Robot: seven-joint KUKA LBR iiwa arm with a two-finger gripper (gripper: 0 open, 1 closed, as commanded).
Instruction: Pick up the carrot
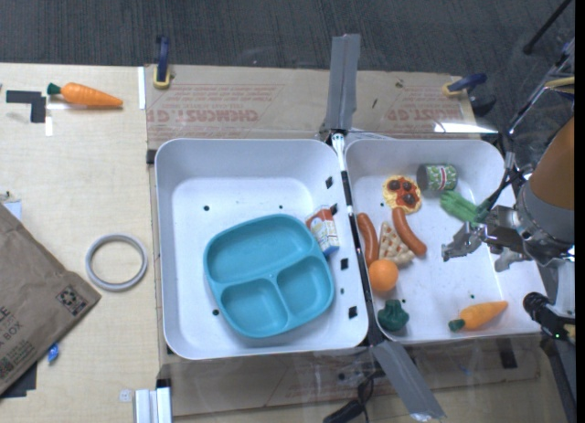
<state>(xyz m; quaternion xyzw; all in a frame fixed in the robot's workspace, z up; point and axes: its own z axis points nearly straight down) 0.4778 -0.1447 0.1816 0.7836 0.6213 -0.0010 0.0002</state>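
An orange carrot (480, 315) with a green top lies near the front right corner of the right bin (430, 339). A second carrot (87, 96) lies outside the bins, on the bench at the far left back. My gripper (460, 246) hangs over the right side of the right bin, a little behind the bin's carrot and apart from it. It is open, with nothing between its fingers.
The right bin also holds a green vegetable (460, 204), a small can (439, 176), a pizza slice (402, 192), two sausages (409, 231), an orange (383, 275) and a dark green item (393, 316). The left bin (183, 229) holds a blue divided plate (268, 275) and a small packet (324, 229). A tape ring (116, 259) lies on the bench.
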